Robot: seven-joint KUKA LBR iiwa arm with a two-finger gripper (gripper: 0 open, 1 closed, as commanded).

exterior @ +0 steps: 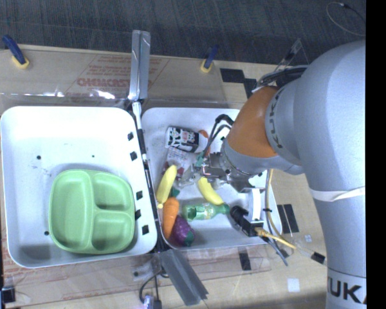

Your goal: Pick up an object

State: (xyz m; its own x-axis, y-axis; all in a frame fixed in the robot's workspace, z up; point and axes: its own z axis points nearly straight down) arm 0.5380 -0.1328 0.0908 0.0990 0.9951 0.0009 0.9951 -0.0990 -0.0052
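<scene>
Arm [321, 127]: grey, orange band above the wrist, reaching in from the right over the right bin.
Gripper [202, 170]: low over the middle of the right bin, among the toy foods; spread of the fingers impossible to tell, wrist and clutter blocking the tips; nothing seen pinched between them.
Right bin [156, 118]: crowded with small items.
Banana [210, 192]: yellow, just below the gripper, lying at a slant.
Corn [166, 184]: yellow with a green end, left of the gripper, near the bin's left wall.
Carrot [170, 215]: orange, below the corn.
Eggplant [182, 232]: dark purple, touching the carrot's lower end.
Bottle [206, 211]: green, lying flat between eggplant and banana.
Carton [181, 138]: black-and-white, at the far end, above the gripper.
Left bin [26, 121]: holding one item.
Tray [92, 210]: pale green, divided into compartments, in the left bin's near half.
</scene>
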